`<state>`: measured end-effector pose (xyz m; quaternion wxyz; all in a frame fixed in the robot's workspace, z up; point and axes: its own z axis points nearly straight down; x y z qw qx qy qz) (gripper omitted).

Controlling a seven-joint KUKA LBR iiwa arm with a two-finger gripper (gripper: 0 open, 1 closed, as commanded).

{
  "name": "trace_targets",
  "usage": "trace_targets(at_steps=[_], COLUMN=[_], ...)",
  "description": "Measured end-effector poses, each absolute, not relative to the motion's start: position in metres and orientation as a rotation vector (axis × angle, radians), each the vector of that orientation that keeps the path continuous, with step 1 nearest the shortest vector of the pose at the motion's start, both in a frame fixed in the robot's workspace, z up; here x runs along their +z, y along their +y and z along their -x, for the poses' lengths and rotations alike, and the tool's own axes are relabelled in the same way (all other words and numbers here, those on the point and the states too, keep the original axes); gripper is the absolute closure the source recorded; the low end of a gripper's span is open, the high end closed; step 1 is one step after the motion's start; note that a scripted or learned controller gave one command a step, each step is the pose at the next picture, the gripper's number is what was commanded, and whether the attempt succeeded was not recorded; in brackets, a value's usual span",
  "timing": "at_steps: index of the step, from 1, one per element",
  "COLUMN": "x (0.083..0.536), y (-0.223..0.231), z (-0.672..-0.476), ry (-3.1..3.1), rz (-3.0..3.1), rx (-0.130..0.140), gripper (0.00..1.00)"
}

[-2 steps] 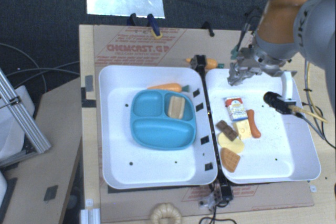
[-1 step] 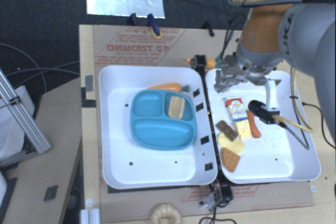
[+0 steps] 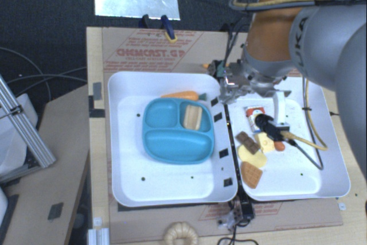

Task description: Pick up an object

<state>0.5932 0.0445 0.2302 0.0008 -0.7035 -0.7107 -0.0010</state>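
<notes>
In the camera view, the two-finger gripper [image 3: 243, 89] hangs over the far left corner of the right shallow white bin [image 3: 327, 181], close to the wall that it shares with the left shallow white bin [image 3: 123, 181]. The grey arm [image 3: 338, 37] with its orange band [image 3: 281, 20] covers the gripper from above, so we cannot tell if it is open or closed.

Just in front of the gripper, toward the camera, lies a small red and white packet [image 3: 255, 113], partly covered by the robot. Further in front lie a dark brown rectangular piece [image 3: 248, 140], pale yellow flat pieces [image 3: 252, 155], a small red piece [image 3: 279, 146] and an orange-brown wedge [image 3: 250, 174]. What they are exactly is hard to make out.

To the view's left of the gripper, a blue plastic plate with compartments [image 3: 172, 143] carries a tan block [image 3: 192, 117]. An orange carrot-like thing [image 3: 180, 94] lies half hidden behind the plate's rim.
</notes>
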Motion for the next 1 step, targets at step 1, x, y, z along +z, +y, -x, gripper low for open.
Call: trace_targets(at_steps=[1], x=[0.234], y=[0.0759], z=[-0.5744], ry=[-2.23], rz=[2.211], rx=[-0.001], gripper=[1.0])
